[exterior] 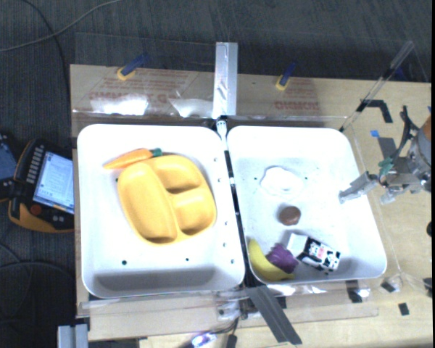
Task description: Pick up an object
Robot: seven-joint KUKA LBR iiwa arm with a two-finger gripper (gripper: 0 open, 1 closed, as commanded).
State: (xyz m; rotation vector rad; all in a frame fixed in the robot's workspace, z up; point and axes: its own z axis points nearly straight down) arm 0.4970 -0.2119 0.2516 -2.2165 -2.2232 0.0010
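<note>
jaws [362,185]: poised at right bin [362,216] rim, grip state unclear; brown disc [289,214], banana [264,265], box [315,253] below, unpicked.

The right bin [348,151] has open floor along its far and right sides. Its near-left corner is crowded — banana [264,265], purple piece [280,255] and small box [315,253] sit bunched. In the left bin [94,194] a yellow tray [167,198] and carrot [130,156] leave only margins.
</note>
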